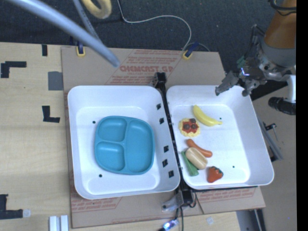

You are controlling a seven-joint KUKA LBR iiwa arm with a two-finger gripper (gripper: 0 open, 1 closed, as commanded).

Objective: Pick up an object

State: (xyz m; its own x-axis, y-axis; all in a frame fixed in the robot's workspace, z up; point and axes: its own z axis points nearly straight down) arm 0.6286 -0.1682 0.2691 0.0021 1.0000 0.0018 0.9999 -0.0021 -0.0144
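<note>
The right bin (250,129) holds a yellow banana (206,116), a small round pizza toy (189,126), a red sausage (199,148), a hot dog in a bun (196,158) with a green piece beside it, and a red strawberry-like piece (214,174). My gripper (234,87) hangs above the bin's far right corner, up and to the right of the banana. Its two dark fingers stand spread apart with nothing between them.
The left bin (77,129) holds a blue divided plate (124,144). A black hinge strip (166,129) runs between the bins. A grey pole (57,18) crosses the top left, and a white cable (159,18) loops behind the bins.
</note>
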